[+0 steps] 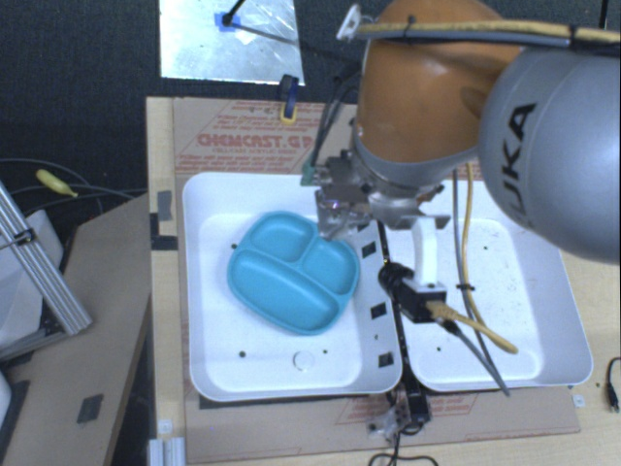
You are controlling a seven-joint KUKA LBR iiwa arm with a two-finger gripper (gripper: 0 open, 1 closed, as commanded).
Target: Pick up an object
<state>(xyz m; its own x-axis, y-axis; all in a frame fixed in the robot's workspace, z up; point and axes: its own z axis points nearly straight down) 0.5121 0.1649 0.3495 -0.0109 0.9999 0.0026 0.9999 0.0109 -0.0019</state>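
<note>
A light blue divided plate lies in the left white bin, filling most of its middle. My gripper hangs low over the plate's far right rim, close to the wall between the two bins. The bulky grey and orange wrist above hides the fingertips, and nothing shows between them.
The right white bin lies under the arm, its floor speckled with small dark marks. A small clear disc rests near the left bin's front edge. Brown cardboard lines the bench behind the bins.
</note>
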